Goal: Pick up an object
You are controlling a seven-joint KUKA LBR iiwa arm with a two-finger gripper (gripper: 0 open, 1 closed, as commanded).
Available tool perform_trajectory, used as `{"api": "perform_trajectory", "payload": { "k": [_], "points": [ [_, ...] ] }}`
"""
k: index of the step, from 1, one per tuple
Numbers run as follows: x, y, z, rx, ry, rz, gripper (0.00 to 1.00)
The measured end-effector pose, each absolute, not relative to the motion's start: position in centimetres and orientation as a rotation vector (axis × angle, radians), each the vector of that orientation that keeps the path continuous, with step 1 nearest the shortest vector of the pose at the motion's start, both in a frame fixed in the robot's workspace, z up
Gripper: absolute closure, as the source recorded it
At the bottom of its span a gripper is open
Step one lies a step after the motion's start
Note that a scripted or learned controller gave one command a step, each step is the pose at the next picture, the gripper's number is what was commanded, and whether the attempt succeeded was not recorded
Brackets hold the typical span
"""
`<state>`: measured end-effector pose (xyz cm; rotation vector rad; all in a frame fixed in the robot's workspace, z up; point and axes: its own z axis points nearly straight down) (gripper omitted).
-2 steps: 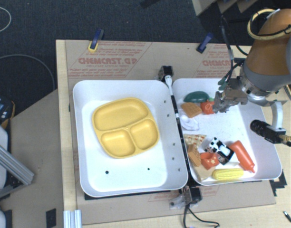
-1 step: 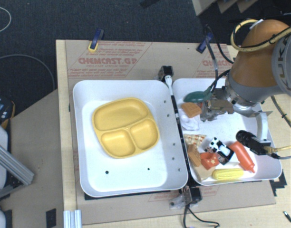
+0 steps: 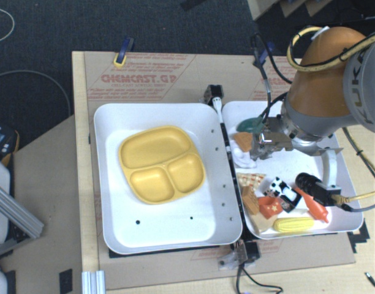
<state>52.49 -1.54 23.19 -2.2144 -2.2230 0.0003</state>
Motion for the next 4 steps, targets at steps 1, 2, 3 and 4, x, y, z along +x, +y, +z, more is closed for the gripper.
{"api": "perform_trajectory", "payload": {
  "k": [1, 2, 3, 4],
  "points": [
    [52.8, -1.6, 22.0, -2.219, -2.219, 0.004, 1.00],
    [52.7, -2.8, 21.5, -2.221, -2.218, 0.004, 1.00],
    [52.5, -3.2, 23.3, -2.224, -2.222, -0.004, 1.00],
    [52.2, -3.2, 23.1, -2.221, -2.220, 0.000, 1.00]
  ]
}}
